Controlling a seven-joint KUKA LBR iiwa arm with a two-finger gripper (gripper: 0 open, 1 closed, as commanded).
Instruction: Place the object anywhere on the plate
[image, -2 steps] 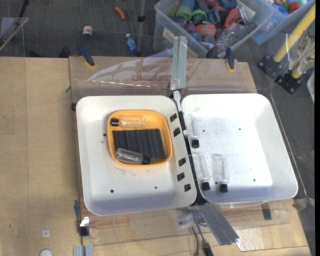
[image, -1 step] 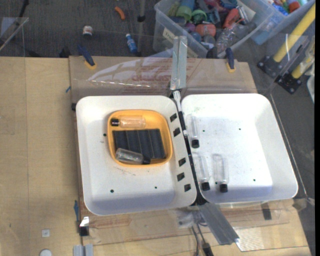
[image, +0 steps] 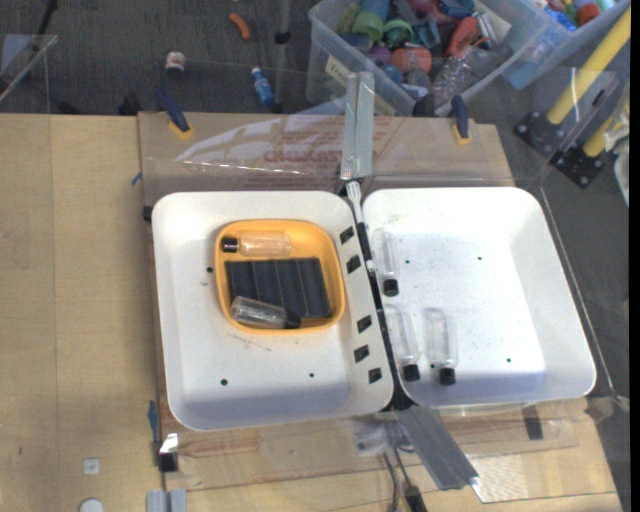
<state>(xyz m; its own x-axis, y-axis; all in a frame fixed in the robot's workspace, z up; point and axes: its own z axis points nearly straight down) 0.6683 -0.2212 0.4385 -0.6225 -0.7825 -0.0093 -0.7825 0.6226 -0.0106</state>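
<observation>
Where bins meet, wooden bench.

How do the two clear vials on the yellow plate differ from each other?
The upper vial lies level along the yellow plate's back rim with its black cap to the left; the lower vial lies tilted near the front rim, cap to the right. Both are clear, black-capped and resting on the plate.

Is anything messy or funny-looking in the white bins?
Nothing looks spilled or broken. Two clear bottles lie sideways on the yellow plate in the left bin; three more bottles lie in the right bin.
</observation>
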